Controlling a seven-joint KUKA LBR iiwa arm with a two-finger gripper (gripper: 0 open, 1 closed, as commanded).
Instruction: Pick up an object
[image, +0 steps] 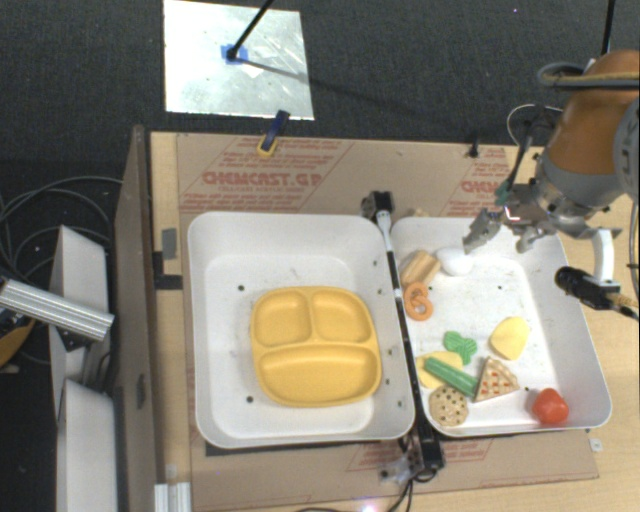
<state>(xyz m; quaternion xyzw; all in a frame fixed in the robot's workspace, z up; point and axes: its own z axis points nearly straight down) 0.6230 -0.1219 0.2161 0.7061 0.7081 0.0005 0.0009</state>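
My gripper (503, 232) hangs over the far edge of the right bin (560, 300), its two fingers spread apart with nothing between them. A white egg-like piece (455, 263) lies just below and left of the left finger. Beside it is a tan bread roll (419, 268) and an orange pretzel (417, 303). Toward the front of the bin lie a green piece (460, 346), a green pickle (450, 377), a yellow chip-like piece (508, 338), a pizza slice (495, 381), a cookie (448, 405) and a red tomato (549, 405).
The left bin (225, 260) holds a yellow divided plate (315, 345). A raised divider (395, 300) separates the two bins. The arm's grey body and orange band (595, 130) stand above the right bin's far right corner. Cables lie at the left of the bench.
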